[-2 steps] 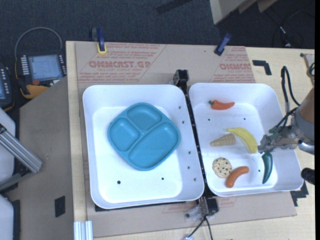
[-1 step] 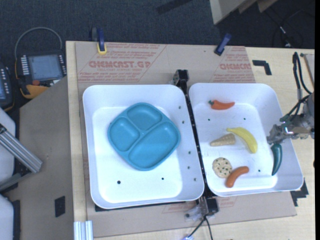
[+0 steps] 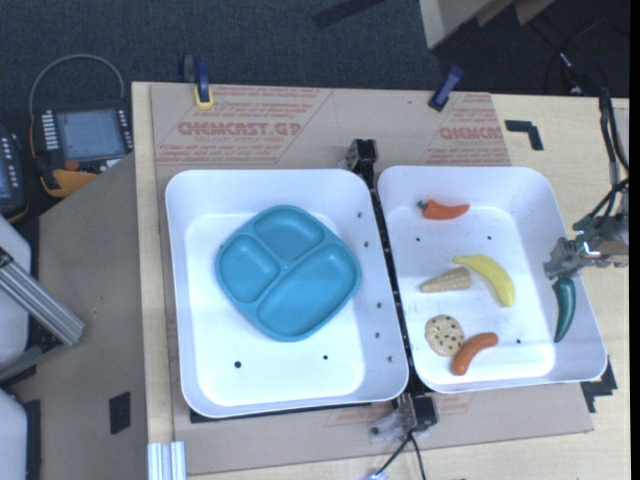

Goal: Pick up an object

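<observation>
While my gripper (image 3: 578, 253) hangs at the outer rim of the right shallow white bin (image 3: 480, 373), the dark green plastic chilli pepper (image 3: 565, 308) lies just beside it.
Whether I am open or clamped, I cannot tell; I judge it best to centre across the pepper's thick end, clear of the wall.

1. Two white bins: left bin (image 3: 190, 298), right bin (image 3: 520, 198).
2. One blue divided plate (image 3: 288, 284).
3. One carrot (image 3: 444, 209).
4. One banana (image 3: 492, 275).
5. One cone (image 3: 446, 282).
6. One cookie (image 3: 443, 333).
7. One sausage (image 3: 473, 352).
8. One green pepper (image 3: 565, 307).
</observation>
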Robot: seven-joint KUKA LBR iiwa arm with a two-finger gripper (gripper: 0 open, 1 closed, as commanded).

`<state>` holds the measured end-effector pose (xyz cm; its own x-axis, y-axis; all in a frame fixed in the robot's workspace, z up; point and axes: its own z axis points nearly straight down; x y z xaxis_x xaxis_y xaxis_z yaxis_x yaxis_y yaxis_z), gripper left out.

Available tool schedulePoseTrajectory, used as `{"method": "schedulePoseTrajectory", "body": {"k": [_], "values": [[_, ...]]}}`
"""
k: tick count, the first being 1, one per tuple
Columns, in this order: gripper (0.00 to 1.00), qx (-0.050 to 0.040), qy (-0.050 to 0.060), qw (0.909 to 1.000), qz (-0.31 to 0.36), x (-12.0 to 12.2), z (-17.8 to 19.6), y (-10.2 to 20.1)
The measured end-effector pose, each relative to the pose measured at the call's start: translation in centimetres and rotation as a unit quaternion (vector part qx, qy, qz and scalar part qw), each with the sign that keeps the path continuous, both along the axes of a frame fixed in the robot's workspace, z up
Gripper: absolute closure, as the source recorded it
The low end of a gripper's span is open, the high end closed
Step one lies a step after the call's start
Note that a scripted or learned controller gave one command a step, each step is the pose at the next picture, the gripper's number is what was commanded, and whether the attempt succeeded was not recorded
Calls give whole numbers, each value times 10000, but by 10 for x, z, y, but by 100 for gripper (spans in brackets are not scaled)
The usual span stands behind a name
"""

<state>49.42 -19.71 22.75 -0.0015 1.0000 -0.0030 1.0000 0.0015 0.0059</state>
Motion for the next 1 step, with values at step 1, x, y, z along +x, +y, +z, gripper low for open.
{"method": "schedulePoseTrajectory", "body": {"k": [1], "values": [[100, 27, 35, 10000, 25, 13, -11, 53]]}}
